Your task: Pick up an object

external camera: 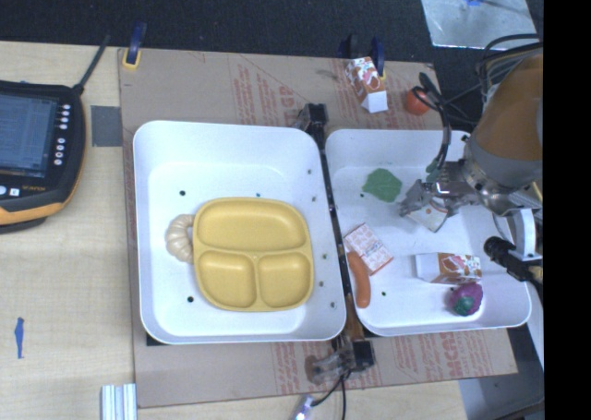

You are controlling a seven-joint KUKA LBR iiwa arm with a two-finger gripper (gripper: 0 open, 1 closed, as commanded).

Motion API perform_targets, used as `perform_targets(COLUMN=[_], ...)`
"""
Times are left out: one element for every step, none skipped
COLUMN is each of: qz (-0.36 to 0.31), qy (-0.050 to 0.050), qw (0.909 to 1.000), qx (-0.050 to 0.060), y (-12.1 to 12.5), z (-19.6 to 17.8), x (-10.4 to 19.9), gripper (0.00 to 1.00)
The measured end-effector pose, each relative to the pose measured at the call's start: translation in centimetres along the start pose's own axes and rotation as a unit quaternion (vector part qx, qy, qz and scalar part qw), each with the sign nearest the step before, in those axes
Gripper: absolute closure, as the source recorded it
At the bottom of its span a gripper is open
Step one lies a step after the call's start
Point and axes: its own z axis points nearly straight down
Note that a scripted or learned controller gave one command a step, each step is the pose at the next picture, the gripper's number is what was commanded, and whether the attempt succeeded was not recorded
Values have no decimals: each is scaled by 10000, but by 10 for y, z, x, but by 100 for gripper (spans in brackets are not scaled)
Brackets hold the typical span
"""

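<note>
**Gripper low in the right bin, nothing caught yet**

Far to the left of the gripper we see the left bin, which holds a yellow divided tray with a pale shell-shaped toy touching its left edge. Nearer, in the right bin, a small patterned carton and an orange carrot lie below and to the gripper's left. A green leafy piece sits just beside it on the left. The gripper's fingers appear spread apart, low over the bin floor, and we see nothing between them. Below and to its right lie a white and orange box and a purple toy.

We judge this the approach step, with no grasp made. The next move calls for centring over one thing, likely the green piece, then closing and lifting.
</note>
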Motion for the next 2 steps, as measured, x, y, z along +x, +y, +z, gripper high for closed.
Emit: perform_targets(qz=[6, 0], qy=[6, 1], qw=[10000, 10000], qx=[-1, 17], y=[13, 9], z=[-60, -60], x=[73, 119], gripper=[100, 100])
